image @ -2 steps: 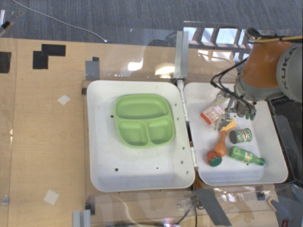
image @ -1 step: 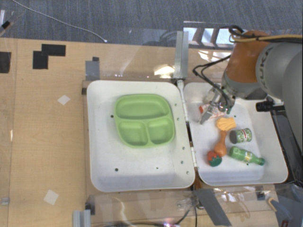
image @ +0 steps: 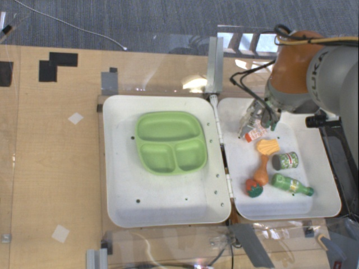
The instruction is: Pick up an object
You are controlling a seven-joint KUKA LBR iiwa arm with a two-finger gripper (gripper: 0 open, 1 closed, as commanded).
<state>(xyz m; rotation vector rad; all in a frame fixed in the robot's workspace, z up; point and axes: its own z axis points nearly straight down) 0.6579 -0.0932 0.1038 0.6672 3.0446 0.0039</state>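
My gripper hangs low over the far left part of the right bin, reaching in from the right under the orange wrist band. A small red and white object lies right at its tip, touching or just under it; I cannot tell whether it is gripped. Just beyond lies an orange toy piece. Nearer the front sit a small green can, a green bottle on its side, and an orange carrot-like toy with a red and green end.
The left bin holds a light green divided plate in its middle. A metal post stands at the back between the bins. A black fixture juts in at the right bin's far right edge.
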